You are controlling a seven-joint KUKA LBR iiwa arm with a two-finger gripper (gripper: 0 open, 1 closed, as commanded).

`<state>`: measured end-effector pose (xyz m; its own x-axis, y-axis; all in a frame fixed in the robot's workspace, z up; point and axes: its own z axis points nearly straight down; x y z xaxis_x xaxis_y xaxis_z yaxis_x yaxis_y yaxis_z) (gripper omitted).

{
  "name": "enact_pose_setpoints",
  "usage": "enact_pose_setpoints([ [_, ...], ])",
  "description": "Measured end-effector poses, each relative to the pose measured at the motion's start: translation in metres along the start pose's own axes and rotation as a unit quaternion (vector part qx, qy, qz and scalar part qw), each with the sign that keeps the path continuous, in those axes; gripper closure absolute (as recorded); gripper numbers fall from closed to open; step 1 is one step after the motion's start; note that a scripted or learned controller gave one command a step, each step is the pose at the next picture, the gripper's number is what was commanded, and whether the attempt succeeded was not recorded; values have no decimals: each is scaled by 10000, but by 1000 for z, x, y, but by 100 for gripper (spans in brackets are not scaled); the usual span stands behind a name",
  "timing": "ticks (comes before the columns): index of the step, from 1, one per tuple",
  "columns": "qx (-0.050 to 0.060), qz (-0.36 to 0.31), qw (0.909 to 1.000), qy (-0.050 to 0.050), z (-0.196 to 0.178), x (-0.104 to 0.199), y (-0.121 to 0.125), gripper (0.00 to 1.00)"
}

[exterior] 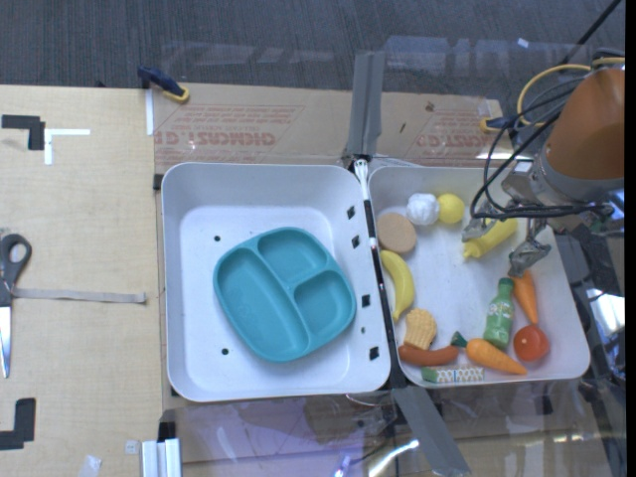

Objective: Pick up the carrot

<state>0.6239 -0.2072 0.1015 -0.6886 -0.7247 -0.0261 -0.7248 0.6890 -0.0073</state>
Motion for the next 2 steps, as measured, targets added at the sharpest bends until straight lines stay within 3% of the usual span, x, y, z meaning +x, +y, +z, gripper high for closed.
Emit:
enact_pose_setpoints([
  [1,-1,-1068,9943,-34,-1,6,14,0],
  [2,-1,-1877,9822,-24,-1,14,23,0],
])
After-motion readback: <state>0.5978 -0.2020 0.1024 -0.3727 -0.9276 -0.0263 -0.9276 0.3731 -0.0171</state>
